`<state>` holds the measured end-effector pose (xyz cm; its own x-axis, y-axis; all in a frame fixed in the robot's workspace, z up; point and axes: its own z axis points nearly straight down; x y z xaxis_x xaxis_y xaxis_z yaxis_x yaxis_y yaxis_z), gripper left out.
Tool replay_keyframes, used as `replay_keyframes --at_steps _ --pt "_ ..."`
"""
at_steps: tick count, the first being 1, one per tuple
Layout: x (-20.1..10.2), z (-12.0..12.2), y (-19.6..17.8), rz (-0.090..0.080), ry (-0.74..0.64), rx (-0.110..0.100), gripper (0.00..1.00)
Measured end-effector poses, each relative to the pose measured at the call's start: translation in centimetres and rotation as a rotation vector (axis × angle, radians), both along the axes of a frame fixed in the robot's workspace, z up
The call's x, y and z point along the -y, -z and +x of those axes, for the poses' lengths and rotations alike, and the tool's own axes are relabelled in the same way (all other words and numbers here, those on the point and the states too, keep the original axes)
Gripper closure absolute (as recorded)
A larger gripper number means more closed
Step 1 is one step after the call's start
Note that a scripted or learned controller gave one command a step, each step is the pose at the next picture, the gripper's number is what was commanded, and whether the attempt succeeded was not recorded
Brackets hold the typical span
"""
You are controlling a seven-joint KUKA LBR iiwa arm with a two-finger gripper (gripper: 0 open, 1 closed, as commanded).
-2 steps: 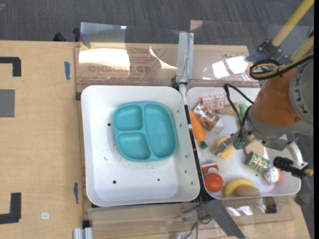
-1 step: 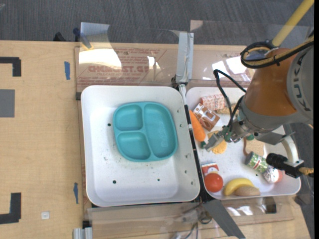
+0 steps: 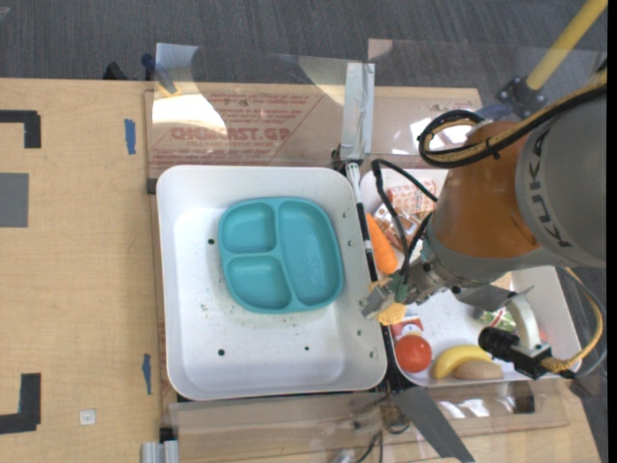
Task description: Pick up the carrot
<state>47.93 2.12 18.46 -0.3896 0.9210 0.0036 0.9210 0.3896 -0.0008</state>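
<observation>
Camera view, teal plate (image 3: pixel 281 255) in left bin (image 3: pixel 193 355), carrot (image 3: pixel 384 249) in right bin, jaws' state unclear.

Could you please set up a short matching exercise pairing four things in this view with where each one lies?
Things:
1. teal divided plate
2. carrot
3. tomato
4. banana

Places:
A. right bin, near front edge, right of the red thing
B. left bin, middle
C. right bin, against its left wall, beside the gripper
D. right bin, front left corner

Pairs: 1-B, 2-C, 3-D, 4-A
</observation>
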Motion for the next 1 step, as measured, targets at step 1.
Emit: replay_keyframes --at_steps 1 --pt "8.93 2.05 -10.48 -0.006 -0.086 0.014 1.0"
